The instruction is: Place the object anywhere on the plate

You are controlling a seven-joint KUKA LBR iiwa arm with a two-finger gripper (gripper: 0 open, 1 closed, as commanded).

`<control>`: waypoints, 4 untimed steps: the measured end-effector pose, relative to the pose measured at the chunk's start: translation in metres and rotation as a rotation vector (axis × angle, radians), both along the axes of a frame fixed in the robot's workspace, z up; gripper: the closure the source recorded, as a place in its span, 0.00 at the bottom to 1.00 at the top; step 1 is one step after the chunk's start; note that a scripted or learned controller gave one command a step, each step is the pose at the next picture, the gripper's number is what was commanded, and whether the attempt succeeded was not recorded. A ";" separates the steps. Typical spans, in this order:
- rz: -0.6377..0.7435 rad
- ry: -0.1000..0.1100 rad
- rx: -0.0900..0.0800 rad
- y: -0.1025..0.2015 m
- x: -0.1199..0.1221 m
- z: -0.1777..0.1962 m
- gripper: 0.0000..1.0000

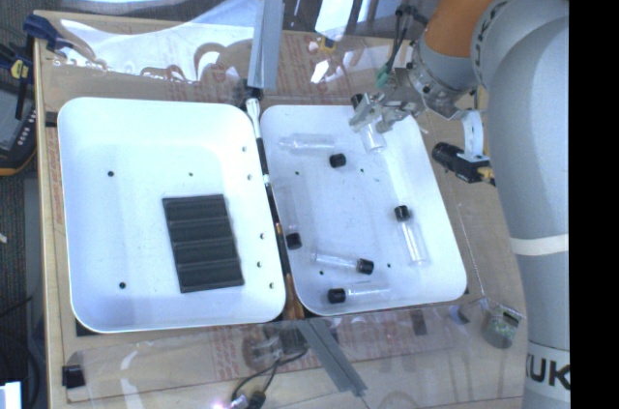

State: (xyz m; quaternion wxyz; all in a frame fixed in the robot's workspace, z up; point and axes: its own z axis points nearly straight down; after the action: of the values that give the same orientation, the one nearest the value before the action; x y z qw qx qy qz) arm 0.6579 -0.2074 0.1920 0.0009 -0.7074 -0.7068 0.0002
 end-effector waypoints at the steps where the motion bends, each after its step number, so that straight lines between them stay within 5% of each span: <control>1: 0.106 0.001 0.000 0.059 -0.037 -0.100 1.00; 2: -0.035 -0.002 -0.001 0.056 -0.001 0.029 1.00; 3: 0.183 0.005 0.001 0.092 -0.090 -0.057 1.00; 4: 0.146 0.001 -0.001 0.138 -0.043 0.000 1.00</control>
State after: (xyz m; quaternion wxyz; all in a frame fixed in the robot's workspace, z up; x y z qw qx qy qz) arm 0.6144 -0.0697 0.1918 0.0011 -0.6538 -0.7566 0.0008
